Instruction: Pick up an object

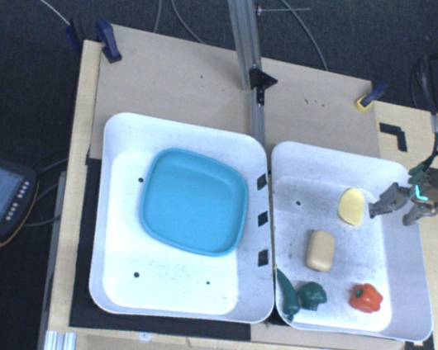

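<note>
Gripper (pixel 398 207) hangs spread and empty at the right bin's (pixel 421 289) three-o'clock rim, just beside the lemon (pixel 352 206).

The lemon lies at about one o'clock in that bin, nearest the fingers; the soap (pixel 320 251) sits at centre, the tomato (pixel 365 297) at five, the green pepper (pixel 303 295) at six. To grasp well, I judge the arm should centre over the lemon, straddle it with both fingers clear of the wall, descend fully, then close. The blue plate (pixel 195 201) in the left bin looks too flat to pinch.
</note>
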